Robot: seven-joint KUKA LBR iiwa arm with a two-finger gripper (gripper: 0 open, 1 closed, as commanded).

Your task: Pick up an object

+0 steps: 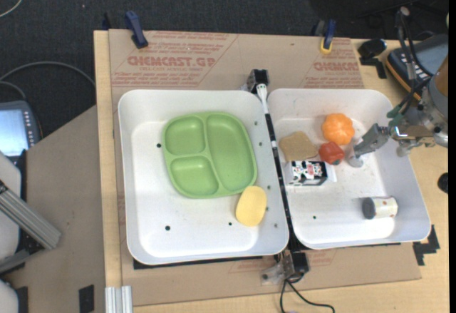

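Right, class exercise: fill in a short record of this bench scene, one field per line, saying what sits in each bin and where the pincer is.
left bin: green divided plate; yellow lemon-like object at the plate's near right corner
right bin: orange fruit, red object, tan piece, black-and-white card, small white-and-grey object
pincer: over the right bin, beside the red object

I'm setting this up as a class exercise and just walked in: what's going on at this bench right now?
A robot arm reaches in from the right over the right bin, its gripper low beside a small red object and an orange. Nothing is visibly held. That bin also holds a tan piece, a black-and-white card and a small white cylinder. The left bin holds a green divided plate and a yellow object.
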